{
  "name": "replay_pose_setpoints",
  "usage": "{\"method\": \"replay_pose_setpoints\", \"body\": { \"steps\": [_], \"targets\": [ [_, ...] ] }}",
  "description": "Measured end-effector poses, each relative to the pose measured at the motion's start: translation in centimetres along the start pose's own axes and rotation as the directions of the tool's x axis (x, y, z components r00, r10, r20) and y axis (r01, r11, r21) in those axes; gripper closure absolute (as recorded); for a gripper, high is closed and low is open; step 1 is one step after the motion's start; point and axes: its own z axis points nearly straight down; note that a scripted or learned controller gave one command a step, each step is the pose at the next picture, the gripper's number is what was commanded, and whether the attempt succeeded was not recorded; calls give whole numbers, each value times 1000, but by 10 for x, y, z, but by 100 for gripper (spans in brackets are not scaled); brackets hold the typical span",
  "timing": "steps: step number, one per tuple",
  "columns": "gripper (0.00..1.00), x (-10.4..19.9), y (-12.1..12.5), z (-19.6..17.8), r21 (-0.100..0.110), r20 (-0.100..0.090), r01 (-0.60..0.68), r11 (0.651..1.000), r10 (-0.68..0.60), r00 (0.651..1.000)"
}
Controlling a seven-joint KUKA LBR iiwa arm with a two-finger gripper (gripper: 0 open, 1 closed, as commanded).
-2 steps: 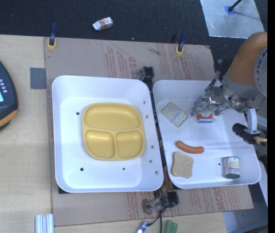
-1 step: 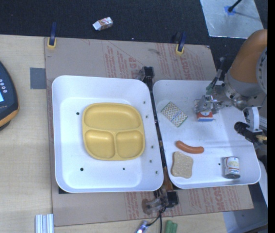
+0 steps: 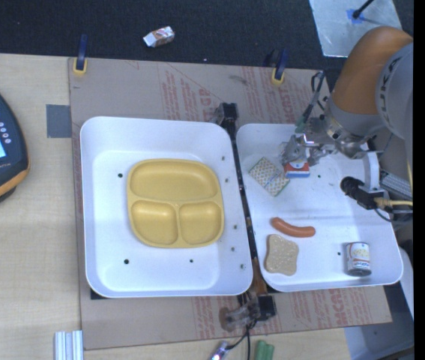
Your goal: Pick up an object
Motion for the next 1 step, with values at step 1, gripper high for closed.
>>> {"method": "replay_pose_setpoints", "body": {
  "steps": [1],
  "targets": [
    [100, 62, -12, -53, 0, -1, -1, 1000, 1, 1000]
  ]
}}
